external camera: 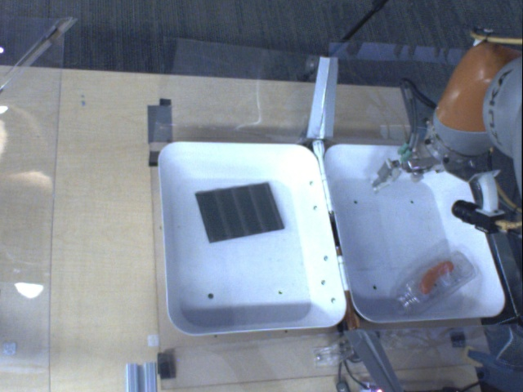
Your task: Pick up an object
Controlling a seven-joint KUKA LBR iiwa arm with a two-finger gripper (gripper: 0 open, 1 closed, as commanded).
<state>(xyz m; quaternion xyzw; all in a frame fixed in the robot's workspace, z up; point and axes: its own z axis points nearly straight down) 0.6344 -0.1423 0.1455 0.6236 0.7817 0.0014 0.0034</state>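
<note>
A dark grey ribbed rectangular pad [239, 211] lies flat in the left bin [181, 292], toward its upper middle. A clear plastic bottle with something orange inside [437, 278] lies on its side in the near right corner of the right bin [368, 243]. My gripper [392, 170] hangs over the far part of the right bin, well above and left of the bottle. Nothing shows in it. The grey arm with its orange band [472, 84] comes in from the right.
A metal bar [323, 104] rises from the far end of the seam between the bins. Black cable and fittings [478, 212] sit by the right bin's right wall. Wooden benchtop [82, 219] stretches to the left.
</note>
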